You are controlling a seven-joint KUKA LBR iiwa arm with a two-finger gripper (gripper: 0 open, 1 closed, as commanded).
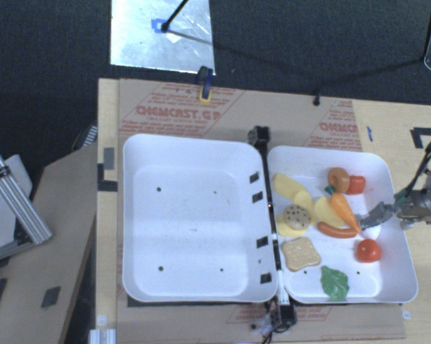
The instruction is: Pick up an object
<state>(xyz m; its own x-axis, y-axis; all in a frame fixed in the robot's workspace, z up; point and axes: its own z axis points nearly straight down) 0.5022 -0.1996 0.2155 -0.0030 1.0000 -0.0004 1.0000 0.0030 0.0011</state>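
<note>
**End effector at the rim of the toy-food bin, nothing taken yet**

The end effector point(374, 214) comes in over the right bin point(392, 282) from 3 o'clock. It sits low at the bin's 3 o'clock rim, and whether it is spread or closed cannot be told at this size; nothing can be seen in its grasp.

All the pickable things lie in the right bin. Nearest the tool are the orange carrot point(344, 211) and, touching it at 6 o'clock, a red sausage point(336, 230). A red tomato point(368, 251) lies alone at the tool's 6 o'clock. These look like hollow plastic play food: probably light, stiff and smooth, so apt to skid or roll when nudged. The tomato seems the easiest grasp, taken across its middle, with bare floor around it. The carrot would want a grip across its thick end.

The clutter is the obstacle. Toward 9 o'clock a cookie point(295, 216) rests against yellow pieces point(292, 185); a slice of toast point(301, 253) and a green leaf point(334, 283) lie near 6 o'clock, both probably too flat to pinch. A brown-and-red item point(345, 181) sits at 12 o'clock. The left bin point(142, 221) lies beside it on the bench point(103, 220).
</note>
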